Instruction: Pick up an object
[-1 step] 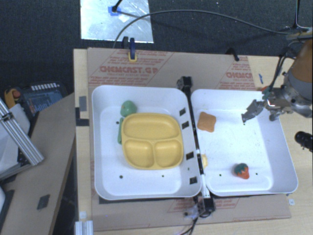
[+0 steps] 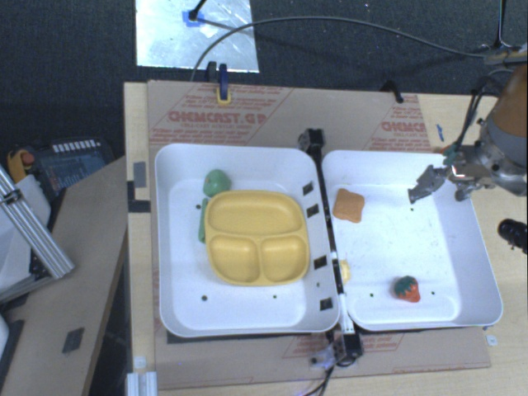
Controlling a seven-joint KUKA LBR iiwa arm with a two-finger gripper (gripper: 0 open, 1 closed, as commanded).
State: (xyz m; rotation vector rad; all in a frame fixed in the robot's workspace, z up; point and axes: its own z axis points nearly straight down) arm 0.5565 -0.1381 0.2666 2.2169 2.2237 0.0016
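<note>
This looks like a robotics lab or test cell rather than a home or shop: two shallow white bins (image 2: 247,159) sit side by side on a sheet of printed cardboard (image 2: 272,110) laid over a plain wooden surface (image 2: 136,122), with a grey robot arm (image 2: 503,130) reaching in from the right. Black cables (image 2: 346,27) trail across dark carpet (image 2: 66,56), where a shiny foil-like sheet (image 2: 194,23) lies. At the left stand an aluminium framing bar (image 2: 33,229) and a dark piece of electronic equipment (image 2: 70,167).
</note>
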